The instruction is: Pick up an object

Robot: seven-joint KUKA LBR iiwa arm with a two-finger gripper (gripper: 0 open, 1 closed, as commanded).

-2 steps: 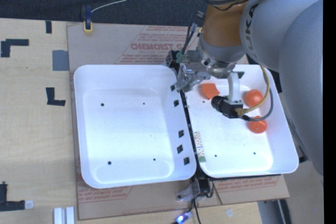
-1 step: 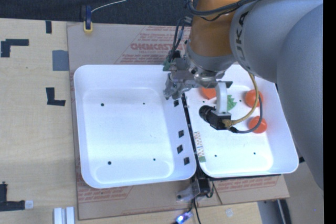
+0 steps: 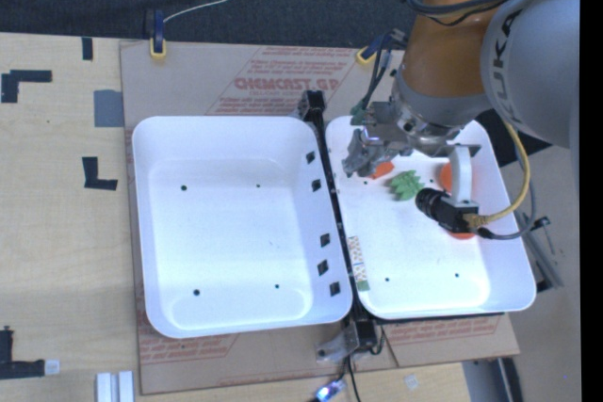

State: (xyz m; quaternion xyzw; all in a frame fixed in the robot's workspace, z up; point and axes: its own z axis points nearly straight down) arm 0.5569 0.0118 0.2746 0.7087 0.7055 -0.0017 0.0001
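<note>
Approach step, by the look of it: gripper [image 3: 361,155] low over the far-left part of the right bin [image 3: 424,292], close beside a small orange object [image 3: 381,170]. Green object [image 3: 406,184] just right of that; another orange piece [image 3: 444,174] further right, near the arm's black fitting. Claw opening: cannot tell, nor anything held. Left bin [image 3: 226,231] alongside. Next, probably: settle squarely over the orange object, then close.

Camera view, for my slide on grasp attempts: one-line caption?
KUKA arm's gripper low in the right bin beside small orange and green objects; left bin alongside.
</note>
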